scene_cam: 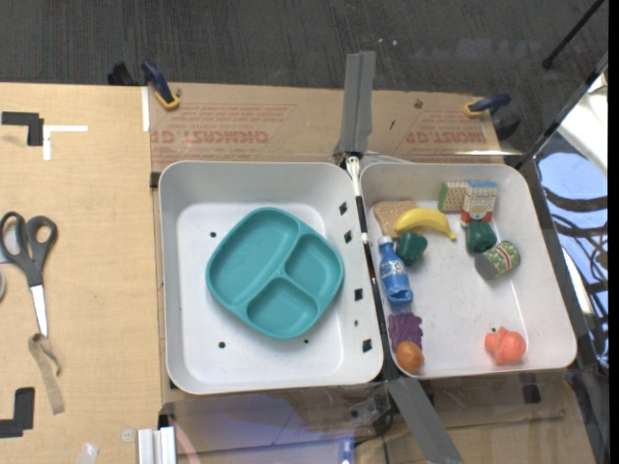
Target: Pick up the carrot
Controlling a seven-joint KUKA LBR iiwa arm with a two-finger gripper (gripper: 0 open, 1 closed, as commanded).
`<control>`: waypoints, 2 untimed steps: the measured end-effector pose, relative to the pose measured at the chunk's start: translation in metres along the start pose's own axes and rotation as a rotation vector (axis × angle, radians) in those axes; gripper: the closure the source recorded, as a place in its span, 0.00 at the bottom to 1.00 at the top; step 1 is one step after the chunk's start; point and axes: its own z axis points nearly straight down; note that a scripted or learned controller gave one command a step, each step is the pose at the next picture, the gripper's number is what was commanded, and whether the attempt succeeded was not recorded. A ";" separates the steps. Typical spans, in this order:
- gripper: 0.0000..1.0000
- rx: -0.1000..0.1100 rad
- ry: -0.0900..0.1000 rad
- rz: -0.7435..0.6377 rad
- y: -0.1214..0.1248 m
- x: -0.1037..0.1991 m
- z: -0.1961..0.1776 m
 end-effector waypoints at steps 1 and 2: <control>1.00 -0.004 0.002 -0.351 0.015 0.036 0.000; 1.00 -0.005 0.003 -0.487 0.040 0.094 0.249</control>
